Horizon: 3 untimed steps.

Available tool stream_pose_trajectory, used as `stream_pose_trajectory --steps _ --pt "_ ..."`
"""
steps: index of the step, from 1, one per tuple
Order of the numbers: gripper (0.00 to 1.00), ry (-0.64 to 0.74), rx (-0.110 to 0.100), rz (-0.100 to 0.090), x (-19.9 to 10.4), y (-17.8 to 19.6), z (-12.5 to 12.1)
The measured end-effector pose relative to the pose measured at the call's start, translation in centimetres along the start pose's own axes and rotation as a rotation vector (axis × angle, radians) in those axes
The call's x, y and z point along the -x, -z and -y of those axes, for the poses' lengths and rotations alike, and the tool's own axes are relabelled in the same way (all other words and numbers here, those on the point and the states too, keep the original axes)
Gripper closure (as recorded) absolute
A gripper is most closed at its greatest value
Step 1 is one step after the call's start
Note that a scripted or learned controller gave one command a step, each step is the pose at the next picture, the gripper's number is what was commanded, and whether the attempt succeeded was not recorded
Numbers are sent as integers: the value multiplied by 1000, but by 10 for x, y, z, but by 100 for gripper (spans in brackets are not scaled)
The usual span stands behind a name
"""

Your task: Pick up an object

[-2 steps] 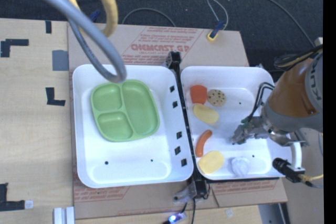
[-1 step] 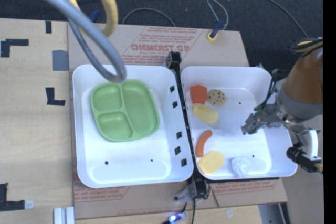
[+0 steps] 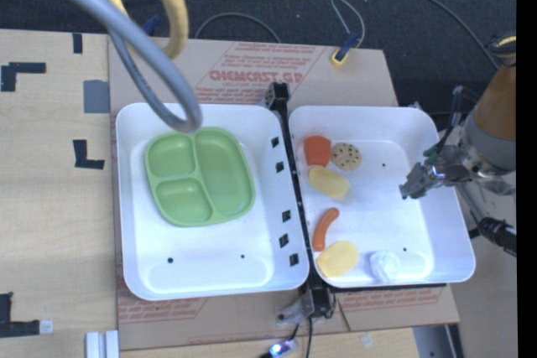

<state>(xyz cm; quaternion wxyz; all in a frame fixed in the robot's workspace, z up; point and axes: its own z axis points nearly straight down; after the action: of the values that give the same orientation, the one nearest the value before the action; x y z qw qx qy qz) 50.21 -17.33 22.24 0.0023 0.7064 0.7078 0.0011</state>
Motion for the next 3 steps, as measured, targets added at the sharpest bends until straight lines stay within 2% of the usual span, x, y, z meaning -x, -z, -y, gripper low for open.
stream_pose_trajectory --steps 1,2,3 --pt "100 0 -1 0 -2 62 -4" --pt "100 3 -5 -2 -50 61 0" --pt "100 5 -6 -3 -112 48 -2"
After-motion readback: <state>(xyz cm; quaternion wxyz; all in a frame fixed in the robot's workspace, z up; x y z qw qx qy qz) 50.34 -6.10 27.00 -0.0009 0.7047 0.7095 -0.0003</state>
